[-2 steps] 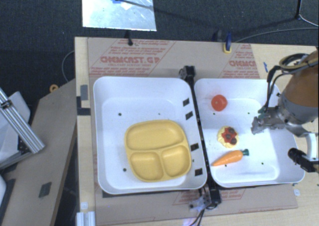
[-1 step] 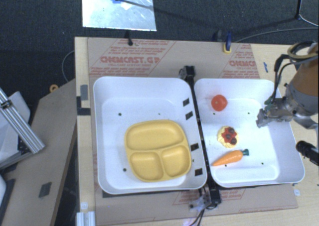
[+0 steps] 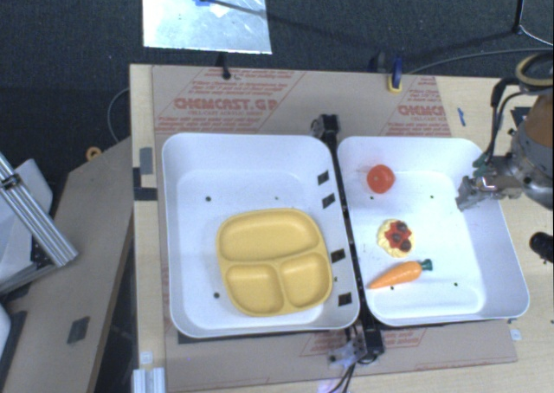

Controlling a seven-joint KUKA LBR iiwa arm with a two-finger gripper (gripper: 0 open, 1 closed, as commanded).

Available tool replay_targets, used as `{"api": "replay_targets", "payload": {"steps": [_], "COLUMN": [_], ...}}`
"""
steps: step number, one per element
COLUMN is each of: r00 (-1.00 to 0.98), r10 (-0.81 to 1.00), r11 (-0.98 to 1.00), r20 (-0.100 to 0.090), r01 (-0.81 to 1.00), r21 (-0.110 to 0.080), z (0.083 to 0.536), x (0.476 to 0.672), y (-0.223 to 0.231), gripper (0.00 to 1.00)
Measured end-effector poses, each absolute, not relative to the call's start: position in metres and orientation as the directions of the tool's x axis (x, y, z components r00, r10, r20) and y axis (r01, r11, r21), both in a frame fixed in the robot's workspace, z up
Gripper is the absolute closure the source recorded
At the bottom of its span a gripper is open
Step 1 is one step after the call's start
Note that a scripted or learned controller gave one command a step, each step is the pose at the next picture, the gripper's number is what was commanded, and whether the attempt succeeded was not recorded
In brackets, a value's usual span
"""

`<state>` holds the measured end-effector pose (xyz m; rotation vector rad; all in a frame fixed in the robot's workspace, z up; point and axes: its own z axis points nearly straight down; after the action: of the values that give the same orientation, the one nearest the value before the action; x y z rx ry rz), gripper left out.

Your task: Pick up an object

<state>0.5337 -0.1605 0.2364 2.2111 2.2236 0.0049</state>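
I'm hanging my gripper (image 3: 474, 190) over the right rim of the right bin (image 3: 502, 248), up near its upper right corner, and from this slant I cannot tell how it is set; what I can say is that nothing is showing in it. So the pick is not yet made, by my reading: everything I could take is lying on the bin floor. The red tomato (image 3: 380, 178) is sitting toward the bin's upper left, well apart from me. Below it the little round pastry (image 3: 396, 237) with dark berries is resting near the bin's middle left, and just beneath that the carrot (image 3: 397, 274) is lying on its side, green tip pointing right. Over in the left bin (image 3: 251, 162) the yellow divided plate (image 3: 273, 260) is sitting flat, its compartments bare. What is left, as I judge it, is nearly the whole job: moving in over one piece, going down, closing on it and lifting.
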Motion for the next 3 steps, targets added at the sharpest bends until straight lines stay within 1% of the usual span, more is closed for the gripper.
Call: {"api": "replay_targets", "payload": {"steps": [1, 2, 3], "r00": [-0.011, -0.010, -0.011], "r10": [1.000, 1.000, 1.000], "r11": [0.011, 0.010, 0.011], "r20": [0.001, 0.002, 0.002], "r01": [1.000, 1.000, 1.000], "r21": [0.004, 0.002, 0.002], "z": [0.245, 0.232, 0.240], "x": [0.539, 0.539, 0.541], "y": [-0.108, -0.054, 0.003], "gripper": [1.00, 1.00, 1.00]}}
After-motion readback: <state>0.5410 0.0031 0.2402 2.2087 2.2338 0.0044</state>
